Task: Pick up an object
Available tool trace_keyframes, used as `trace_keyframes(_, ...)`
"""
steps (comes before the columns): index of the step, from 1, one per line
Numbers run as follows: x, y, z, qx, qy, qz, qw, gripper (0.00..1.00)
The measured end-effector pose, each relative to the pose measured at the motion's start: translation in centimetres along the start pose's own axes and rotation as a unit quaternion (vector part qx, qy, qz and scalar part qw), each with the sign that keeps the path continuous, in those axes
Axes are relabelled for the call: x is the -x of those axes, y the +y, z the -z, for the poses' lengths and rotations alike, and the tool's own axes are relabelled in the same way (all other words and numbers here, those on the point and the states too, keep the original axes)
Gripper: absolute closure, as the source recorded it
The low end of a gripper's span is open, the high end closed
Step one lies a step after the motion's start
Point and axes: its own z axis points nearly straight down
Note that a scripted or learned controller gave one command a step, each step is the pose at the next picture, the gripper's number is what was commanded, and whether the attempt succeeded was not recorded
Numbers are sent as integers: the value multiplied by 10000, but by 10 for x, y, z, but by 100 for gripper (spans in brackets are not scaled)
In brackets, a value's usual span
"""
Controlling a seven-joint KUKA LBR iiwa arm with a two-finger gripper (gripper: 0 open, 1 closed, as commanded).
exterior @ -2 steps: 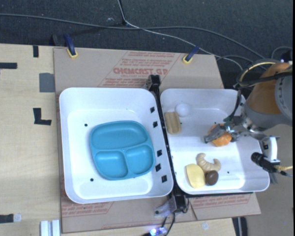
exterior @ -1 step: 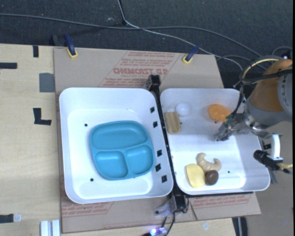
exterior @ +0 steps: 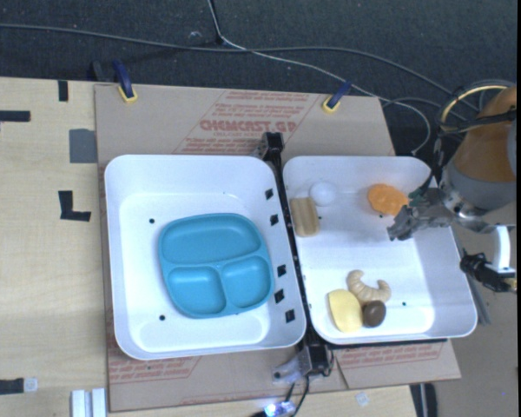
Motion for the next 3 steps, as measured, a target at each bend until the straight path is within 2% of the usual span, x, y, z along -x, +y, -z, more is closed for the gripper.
trace_keyframes(2, 6, 1, 127, 21, -13, 0, 10000, 100)
trace_keyframes(3, -48, -5, 110, -22, 9, 18, 10000, 100)
